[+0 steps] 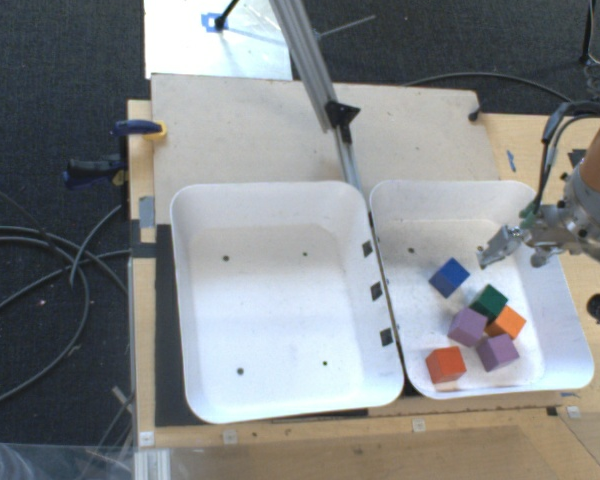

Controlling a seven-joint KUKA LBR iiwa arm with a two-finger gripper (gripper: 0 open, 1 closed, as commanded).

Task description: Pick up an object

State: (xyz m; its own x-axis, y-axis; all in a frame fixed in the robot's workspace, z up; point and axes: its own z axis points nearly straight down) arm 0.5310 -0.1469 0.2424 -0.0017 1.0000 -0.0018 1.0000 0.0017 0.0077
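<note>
Nothing is picked yet: your gripper (504,244) hangs right of centre over the right bin (420,218), fingers spread and holding nothing, blue cube (449,277) just below-left.

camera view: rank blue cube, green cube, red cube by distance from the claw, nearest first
From the claw, in the right bin:
1. Blue cube, just below-left of the claw.
2. Green cube, further down, mid-cluster.
3. Red cube, by the bin's near edge, farthest.

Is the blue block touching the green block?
Apart. The camera view shows bare white bin floor between the blue block and the green block.
</note>
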